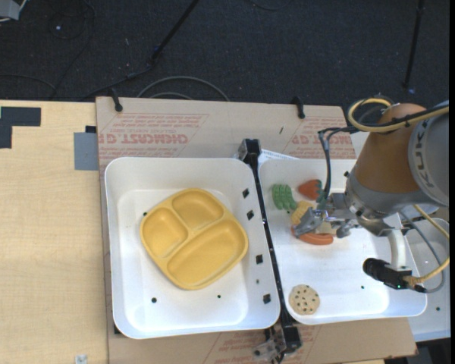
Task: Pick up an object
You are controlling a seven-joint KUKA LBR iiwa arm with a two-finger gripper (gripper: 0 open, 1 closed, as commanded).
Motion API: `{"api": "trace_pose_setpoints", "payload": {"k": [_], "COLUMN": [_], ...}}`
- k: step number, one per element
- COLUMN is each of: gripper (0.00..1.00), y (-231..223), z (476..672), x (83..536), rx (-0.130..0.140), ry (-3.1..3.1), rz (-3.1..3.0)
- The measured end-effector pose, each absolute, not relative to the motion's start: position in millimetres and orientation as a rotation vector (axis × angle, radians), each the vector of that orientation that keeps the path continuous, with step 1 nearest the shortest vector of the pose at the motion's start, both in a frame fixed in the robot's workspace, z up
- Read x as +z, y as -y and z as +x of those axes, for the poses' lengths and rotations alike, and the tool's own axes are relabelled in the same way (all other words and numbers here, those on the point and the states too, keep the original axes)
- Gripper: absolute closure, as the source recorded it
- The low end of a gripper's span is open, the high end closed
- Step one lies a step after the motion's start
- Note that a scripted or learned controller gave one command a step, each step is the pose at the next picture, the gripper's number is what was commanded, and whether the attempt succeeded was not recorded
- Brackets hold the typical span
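Gripper (312,222): low in right bin (364,298), among yellow piece (300,213), red pieces (316,239) and green toy (283,197); finger state indeterminable. Advice: centre on one piece, close squarely, lift straight.

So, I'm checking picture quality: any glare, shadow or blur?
Camera view: even lighting, no strong glare on the white bins; soft shadow under the yellow plate; the gripper and the toys by it look slightly soft; the floor behind is dark.
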State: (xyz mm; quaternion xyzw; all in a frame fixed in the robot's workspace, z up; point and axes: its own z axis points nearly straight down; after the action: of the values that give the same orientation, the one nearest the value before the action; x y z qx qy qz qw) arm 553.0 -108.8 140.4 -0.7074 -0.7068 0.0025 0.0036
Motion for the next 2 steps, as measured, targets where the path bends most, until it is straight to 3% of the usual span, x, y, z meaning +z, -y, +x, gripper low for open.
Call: {"api": "trace_pose_setpoints", "payload": {"k": [1,2], "gripper": [0.0,1.0], "y": [112,113], "z": [555.7,556.3], "x": [93,106], "rx": [0.0,-0.002], "ry": [2.227,2.223], "rz": [-2.233,-2.237]}}
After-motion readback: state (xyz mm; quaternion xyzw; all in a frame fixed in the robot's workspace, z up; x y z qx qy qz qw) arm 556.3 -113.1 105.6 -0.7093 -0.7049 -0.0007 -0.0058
